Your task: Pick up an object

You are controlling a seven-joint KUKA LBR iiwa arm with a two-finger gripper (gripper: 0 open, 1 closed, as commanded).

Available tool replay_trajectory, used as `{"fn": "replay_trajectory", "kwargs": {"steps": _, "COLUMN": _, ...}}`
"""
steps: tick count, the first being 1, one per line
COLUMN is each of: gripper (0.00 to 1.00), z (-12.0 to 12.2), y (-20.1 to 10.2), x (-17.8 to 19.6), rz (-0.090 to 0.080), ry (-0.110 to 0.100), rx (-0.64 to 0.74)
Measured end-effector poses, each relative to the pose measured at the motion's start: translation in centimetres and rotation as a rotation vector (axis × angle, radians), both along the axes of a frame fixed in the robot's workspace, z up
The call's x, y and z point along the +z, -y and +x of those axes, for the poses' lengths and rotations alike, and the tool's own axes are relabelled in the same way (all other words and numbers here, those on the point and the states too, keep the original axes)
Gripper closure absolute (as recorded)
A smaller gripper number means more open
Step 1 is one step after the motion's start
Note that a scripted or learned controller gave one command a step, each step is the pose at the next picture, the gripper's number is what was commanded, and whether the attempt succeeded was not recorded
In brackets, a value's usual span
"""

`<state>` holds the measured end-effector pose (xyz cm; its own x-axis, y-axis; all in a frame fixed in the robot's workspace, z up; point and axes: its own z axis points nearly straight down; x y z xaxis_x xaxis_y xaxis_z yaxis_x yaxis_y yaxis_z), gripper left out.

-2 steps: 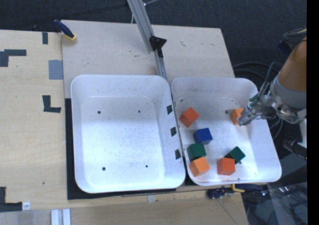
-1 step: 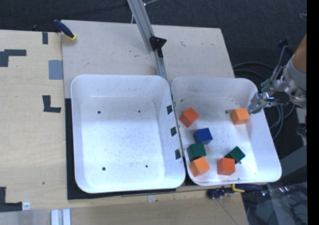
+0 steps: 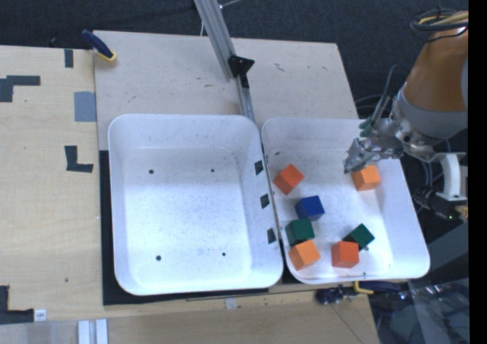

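Because the task asked only for some object to be lifted, the seven small blocks lay loose in the right-hand shallow white plastic bin [image 3: 396,255], scattered so that most could be approached from above, while the left-hand shallow white plastic bin [image 3: 122,205] beside it carried none. An orange cube [image 3: 367,177] sat near the right bin's far right edge, and the hand [image 3: 358,158] hung just over its upper-left side, close enough that the two seemed to touch or nearly so; that block looked to be the chosen target. Whether the hand was open, closed or gripping could not be told, since its tip was a small dark blur at this distance. Further toward the bin's left wall sat another orange cube [image 3: 288,179], then a blue cube [image 3: 310,207], a dark green cube [image 3: 300,230] and an orange cube at the near left corner [image 3: 304,253]. A red-orange cube [image 3: 345,253] and a second dark green cube [image 3: 359,236] huddled together near the near edge, probably awkward to separate. The grey and orange arm [image 3: 434,84] reached in over the surface's right edge, its wrist bent downward and leftward toward the bin.
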<state>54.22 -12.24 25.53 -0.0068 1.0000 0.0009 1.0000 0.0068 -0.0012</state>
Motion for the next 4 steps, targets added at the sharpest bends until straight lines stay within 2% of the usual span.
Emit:
{"fn": "replay_trajectory", "kwargs": {"steps": 3, "gripper": 1.0, "z": 2.6, "y": -15.8, "x": -3.8, "rz": 0.0, "ry": -0.001, "rx": 0.0}}
{"fn": "replay_trajectory", "kwargs": {"steps": 4, "gripper": 1.0, "z": 4.6, "y": -21.2, "x": -3.4, "rz": 0.001, "ry": 0.001, "rx": 0.001}}
